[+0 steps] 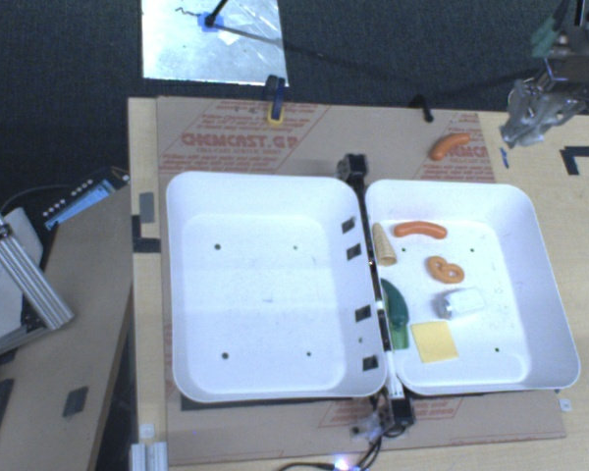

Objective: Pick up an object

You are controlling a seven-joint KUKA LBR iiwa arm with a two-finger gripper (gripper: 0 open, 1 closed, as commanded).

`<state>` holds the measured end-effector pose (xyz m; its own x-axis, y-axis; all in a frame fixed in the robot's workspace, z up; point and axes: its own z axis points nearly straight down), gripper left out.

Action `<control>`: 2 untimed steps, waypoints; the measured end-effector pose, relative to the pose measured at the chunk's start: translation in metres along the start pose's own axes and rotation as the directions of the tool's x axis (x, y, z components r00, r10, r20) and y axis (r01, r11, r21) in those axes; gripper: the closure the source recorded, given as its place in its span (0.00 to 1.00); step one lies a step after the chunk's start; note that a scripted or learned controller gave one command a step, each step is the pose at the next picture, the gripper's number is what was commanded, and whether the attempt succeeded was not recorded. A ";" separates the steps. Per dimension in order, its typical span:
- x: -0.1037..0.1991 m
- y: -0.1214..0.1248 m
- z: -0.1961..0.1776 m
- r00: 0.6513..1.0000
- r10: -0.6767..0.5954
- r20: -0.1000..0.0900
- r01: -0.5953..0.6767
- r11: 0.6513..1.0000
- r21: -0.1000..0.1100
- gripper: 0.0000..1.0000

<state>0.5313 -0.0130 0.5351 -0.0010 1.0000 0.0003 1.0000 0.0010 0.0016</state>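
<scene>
Camera view, single frame. Task status, as judged: no pick made yet; approach, grasp and lift all remain.

Near edge of the table: both white bins sit side by side on a cardboard sheet. Left bin (191, 361) carries no objects that I can make out, just small dark marks on its floor. Right bin (550, 341) holds all the candidates but one.

Right bin contents, near to far:
- yellow square block (434, 341) at the near-left part of the floor, lying flat;
- dark green piece (395, 312) against the left wall, just beside the yellow block;
- small white object (459, 303) mid-floor, shape unclear;
- orange pretzel-shaped toy (445, 269) just beyond it;
- pale cone-like piece (384, 243) by the left wall;
- orange sausage toy (420, 230) near the far wall.

Beyond the right bin, on the cardboard: a second orange sausage (450, 146), outside either bin.

Far right corner of the table: gripper (532, 116) hangs well apart from the bin objects, nothing visible in it. Opening cannot be told at this resolution.
</scene>
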 end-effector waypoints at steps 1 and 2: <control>-0.035 0.081 0.000 1.000 0.002 0.003 -0.002 1.000 -0.005 1.00; -0.030 0.057 0.000 1.000 -0.002 0.000 0.002 1.000 -0.001 1.00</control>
<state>0.5885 -0.0433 0.5353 -0.0035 1.0000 0.0002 1.0000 0.0035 0.0024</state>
